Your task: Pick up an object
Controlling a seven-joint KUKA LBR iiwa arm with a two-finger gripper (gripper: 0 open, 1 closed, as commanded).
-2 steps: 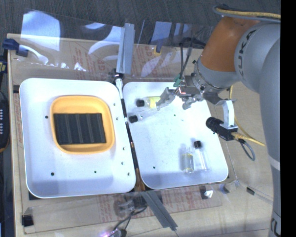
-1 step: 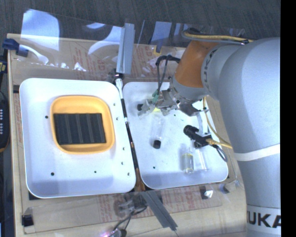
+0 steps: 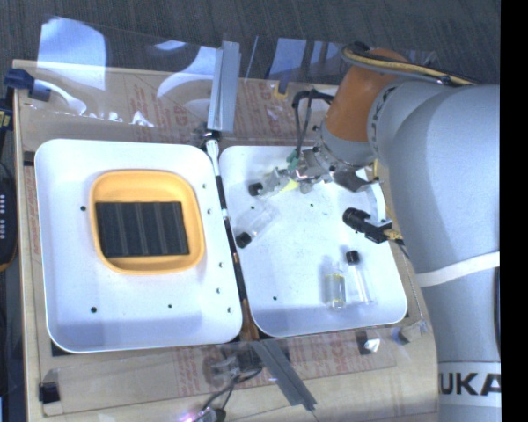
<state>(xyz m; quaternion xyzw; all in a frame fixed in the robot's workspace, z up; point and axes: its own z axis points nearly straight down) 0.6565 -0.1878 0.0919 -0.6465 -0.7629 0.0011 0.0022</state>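
Observation:
My gripper [image 3: 297,172] is low over the far part of the right bin [image 3: 273,315], with the grey arm reaching in from the right. Just left of it lies a small clear vial [image 3: 266,185] with a dark cap, close to the gripper tip; whether they touch is unclear. Another clear vial [image 3: 259,223] with a black cap [image 3: 243,238] lies near the bin's left wall. Two clear bottles lie side by side toward the near right: one with yellowish content [image 3: 334,287] and one [image 3: 360,281] with a black cap [image 3: 352,257].
The left bin [image 3: 62,306] holds a yellow tray [image 3: 145,185] with a black ridged insert [image 3: 143,229]. A raised divider [image 3: 227,244] separates the two bins. The arm's bulk covers the right bin's right edge.

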